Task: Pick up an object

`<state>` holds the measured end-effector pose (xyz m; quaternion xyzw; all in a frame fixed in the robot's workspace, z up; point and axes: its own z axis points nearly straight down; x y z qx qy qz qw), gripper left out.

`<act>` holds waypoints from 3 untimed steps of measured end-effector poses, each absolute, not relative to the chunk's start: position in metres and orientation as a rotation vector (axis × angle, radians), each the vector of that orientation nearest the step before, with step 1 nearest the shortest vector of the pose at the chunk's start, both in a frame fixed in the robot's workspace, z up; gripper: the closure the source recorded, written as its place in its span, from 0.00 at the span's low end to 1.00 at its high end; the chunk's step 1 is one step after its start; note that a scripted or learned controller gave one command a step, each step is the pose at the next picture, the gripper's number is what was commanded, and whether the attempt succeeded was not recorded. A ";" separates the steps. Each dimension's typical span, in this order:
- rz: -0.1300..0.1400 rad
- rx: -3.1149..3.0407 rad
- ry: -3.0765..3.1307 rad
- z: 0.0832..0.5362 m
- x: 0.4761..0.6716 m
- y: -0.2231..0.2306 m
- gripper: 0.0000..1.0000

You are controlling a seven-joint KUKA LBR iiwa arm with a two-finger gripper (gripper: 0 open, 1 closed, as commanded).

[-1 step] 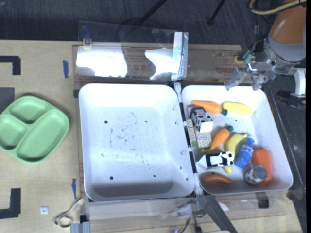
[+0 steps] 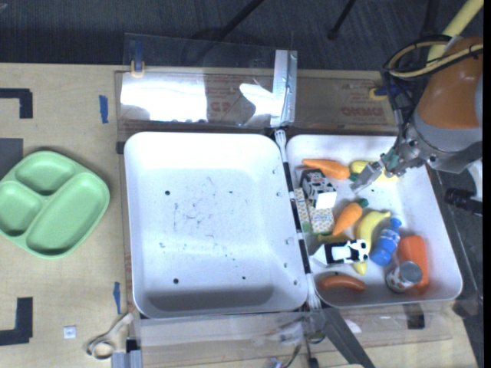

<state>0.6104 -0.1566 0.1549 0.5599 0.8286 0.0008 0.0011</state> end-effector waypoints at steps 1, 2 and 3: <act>0.013 1.525 2.724 0.103 0.565 -0.157 0.00; 0.012 1.154 2.903 0.103 0.574 -0.145 0.00; 0.003 0.970 2.980 0.164 0.644 -0.211 0.00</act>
